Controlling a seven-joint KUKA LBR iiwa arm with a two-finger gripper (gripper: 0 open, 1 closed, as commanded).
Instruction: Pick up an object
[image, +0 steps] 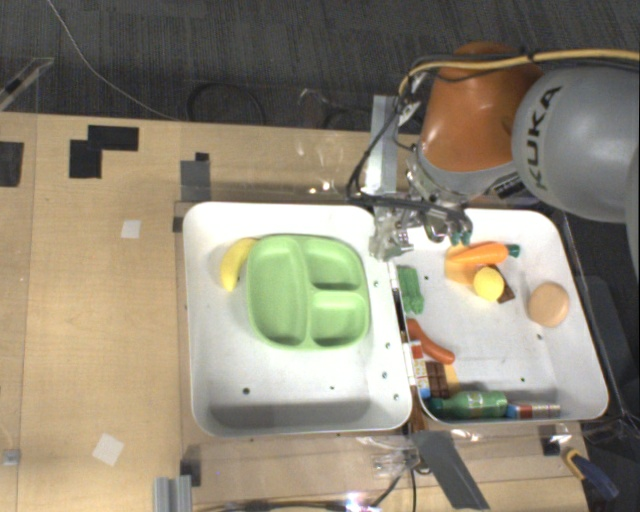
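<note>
My gripper (410, 235) hangs over the upper left corner of the right bin (560, 385), close to the wall shared with the left bin. It is open, with nothing between its fingers. Just below it lies a small green vegetable (409, 289). To its right sit an orange carrot (477, 254) and a yellow lemon (487, 284), which rests against a dark brown piece. A red-orange sausage-shaped toy (430, 344) lies lower down. A tan round object (548, 303) sits at the right.
A green bottle (470, 404) and several small items lie along the right bin's front wall. The left bin (290, 400) holds a green divided plate (305, 290) and a yellow banana (234, 262). The big orange and grey arm covers the right bin's back edge.
</note>
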